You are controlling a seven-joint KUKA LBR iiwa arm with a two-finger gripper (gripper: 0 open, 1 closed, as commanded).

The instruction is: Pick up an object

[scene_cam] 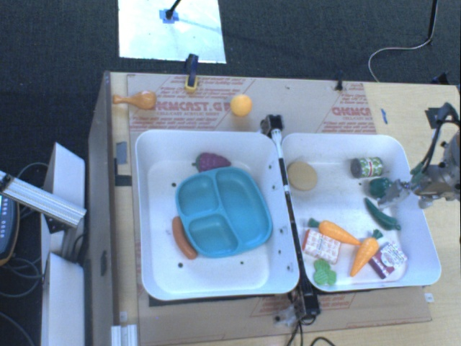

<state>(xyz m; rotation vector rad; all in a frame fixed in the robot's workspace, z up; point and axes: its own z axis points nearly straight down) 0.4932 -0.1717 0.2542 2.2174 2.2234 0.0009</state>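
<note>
Bins are sitting side by side. The left white plastic bin [155, 215] is holding a blue plastic divided tray [222, 211]. The right white plastic bin [403, 150], beside that tray, is keeping small toy food ready for picking. The metal gripper [403, 187] is hanging over it, beside a dark green toy pepper [381, 213], probably its target. Its grip I cannot tell.
</note>
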